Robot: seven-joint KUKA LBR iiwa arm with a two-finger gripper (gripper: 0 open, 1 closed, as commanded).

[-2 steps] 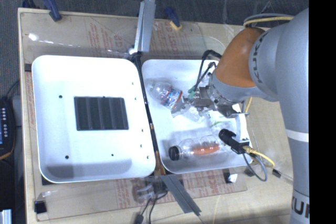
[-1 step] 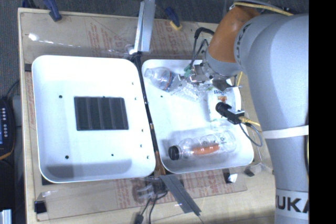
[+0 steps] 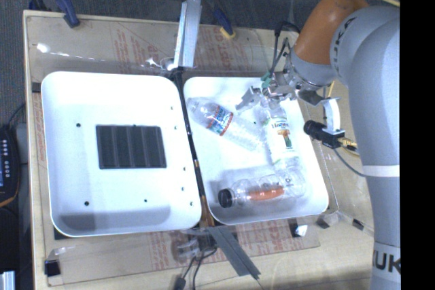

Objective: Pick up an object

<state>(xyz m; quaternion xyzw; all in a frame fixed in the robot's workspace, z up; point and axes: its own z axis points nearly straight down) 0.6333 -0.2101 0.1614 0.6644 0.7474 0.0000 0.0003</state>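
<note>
White plastic walls ring the right-hand shallow bin (image 3: 319, 173), where three clear plastic bottles crowd the floor, leaving bare room mainly along the left wall and near the front left corner. The clear bottle with the white and orange label (image 3: 280, 139) lies lengthwise front to back along the right wall, its upper end pointing toward the metal two-finger gripper (image 3: 266, 95) just above it at the bin's back right. Whether the gripper's fingers are apart or together cannot be told.
</note>
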